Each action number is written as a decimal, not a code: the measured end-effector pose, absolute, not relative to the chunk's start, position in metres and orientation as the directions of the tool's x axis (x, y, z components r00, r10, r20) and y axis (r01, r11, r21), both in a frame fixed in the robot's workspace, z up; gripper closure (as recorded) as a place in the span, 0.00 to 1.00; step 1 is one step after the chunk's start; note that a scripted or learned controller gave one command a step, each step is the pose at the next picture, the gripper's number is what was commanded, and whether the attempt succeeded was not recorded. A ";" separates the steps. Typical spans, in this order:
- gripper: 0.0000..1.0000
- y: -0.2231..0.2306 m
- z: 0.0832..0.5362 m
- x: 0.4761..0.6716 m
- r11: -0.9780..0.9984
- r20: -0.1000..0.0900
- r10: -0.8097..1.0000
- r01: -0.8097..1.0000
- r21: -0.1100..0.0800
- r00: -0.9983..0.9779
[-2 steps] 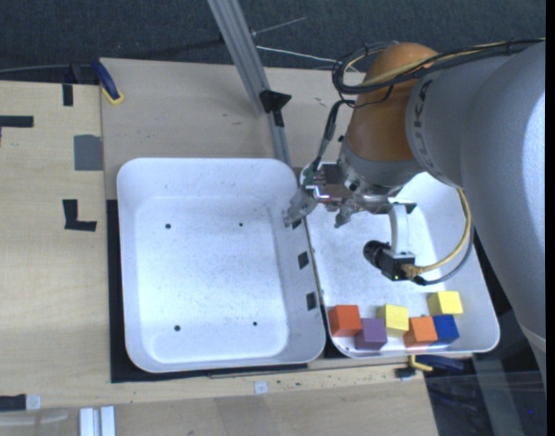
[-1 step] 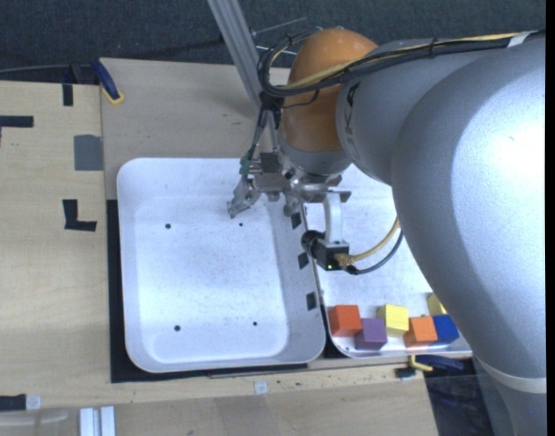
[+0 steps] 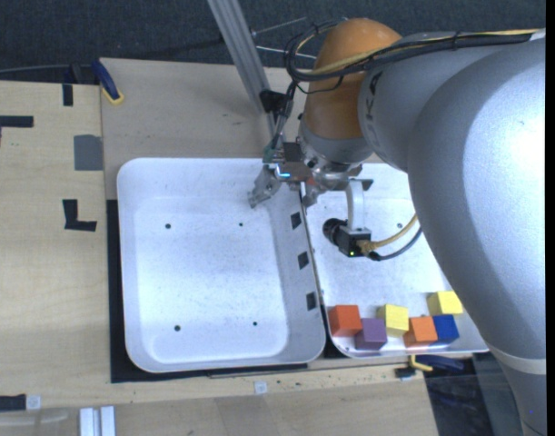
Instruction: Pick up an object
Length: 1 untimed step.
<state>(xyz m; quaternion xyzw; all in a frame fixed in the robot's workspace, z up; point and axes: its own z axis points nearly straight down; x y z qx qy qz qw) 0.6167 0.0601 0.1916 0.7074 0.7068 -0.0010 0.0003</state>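
Several small blocks lie along the near edge of the right bin (image 3: 395, 284): an orange block (image 3: 345, 318), a purple block (image 3: 373, 333), a yellow block (image 3: 396, 317), a second orange block (image 3: 422, 331), a blue block (image 3: 446, 329) and another yellow block (image 3: 445, 302). My gripper (image 3: 261, 192) hangs over the far right corner of the left bin (image 3: 204, 262), well away from the blocks. I see no object at its tip. The arm's grey body and orange band cover much of the right bin.
A divider wall with black marks (image 3: 302, 260) separates the two bins. A metal bar (image 3: 236, 34) slants in from the top. A cable and black fitting (image 3: 342, 236) hang below the wrist over the right bin. The wooden bench (image 3: 41, 271) surrounds the bins.
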 end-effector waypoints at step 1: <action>0.00 0.012 0.213 0.610 -0.003 -0.002 1.000 1.000 0.000 0.003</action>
